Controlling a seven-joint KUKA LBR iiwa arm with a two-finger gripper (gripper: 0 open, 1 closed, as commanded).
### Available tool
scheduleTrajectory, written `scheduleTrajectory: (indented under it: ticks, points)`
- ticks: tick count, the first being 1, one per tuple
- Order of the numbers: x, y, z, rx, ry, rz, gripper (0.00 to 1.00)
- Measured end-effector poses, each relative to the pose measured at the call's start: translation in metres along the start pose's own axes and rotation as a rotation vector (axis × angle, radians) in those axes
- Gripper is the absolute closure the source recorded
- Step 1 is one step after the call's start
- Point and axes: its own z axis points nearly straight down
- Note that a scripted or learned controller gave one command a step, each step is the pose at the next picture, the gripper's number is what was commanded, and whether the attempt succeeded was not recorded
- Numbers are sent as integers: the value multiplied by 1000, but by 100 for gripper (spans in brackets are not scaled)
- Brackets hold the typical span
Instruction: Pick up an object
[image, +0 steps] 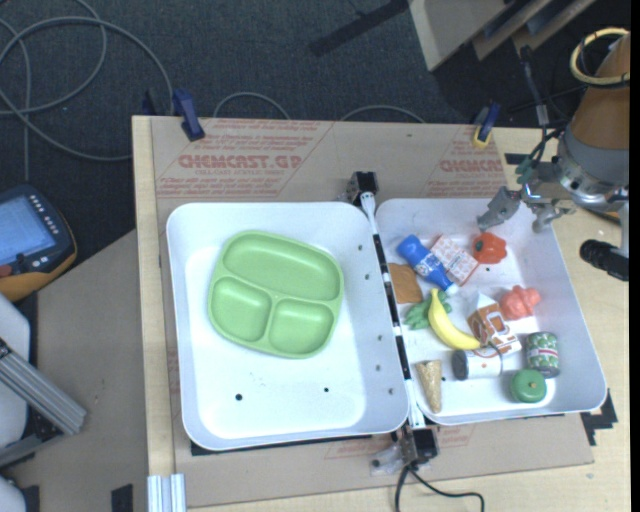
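Objects (478, 310): whole pile sits in the right bin (570, 300), nothing lifted out of it so far
Camera view, tool (523, 207): hanging over the top right corner of the right bin, up by the back rim. Two metal fingers (497, 210) splayed apart pretty wide, and nothing between them as far as I can see
Arm: comes in from the right, orange band (603, 120) above the grey wrist
Closest to the tool: small red thing (489, 247), looks like a little tomato or pepper, just below and a bit left of the fingertips, not touching them
Blue bottle (422, 258): lying on its side further left, next to a red-and-white packet (457, 260)
Banana (448, 324): middle of the bin, well below the tool, with something green (416, 316) tucked at its left end
Brown flat piece (405, 283): against the left wall of the right bin
Pink toy (518, 301): right of the banana, below the red thing
Bottom right bunch: a green can (542, 352), a round green item (528, 385), an orange-and-white snack pack (494, 330)
Cone (429, 382): bottom left corner of the right bin
Left bin (200, 400): holds a green divided plate (275, 293), well apart from the tool
Desk (300, 150): cardboard sheet under both bins, blue clamps (187, 113) at the back edge
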Motion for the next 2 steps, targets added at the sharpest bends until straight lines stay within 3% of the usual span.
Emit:
scheduleTrajectory:
  ticks: [1, 2]
  points:
    - [-11, 24, 93, -3, -2, 1, 0]
    - [-11, 25, 82, -6, -4, -1, 100]
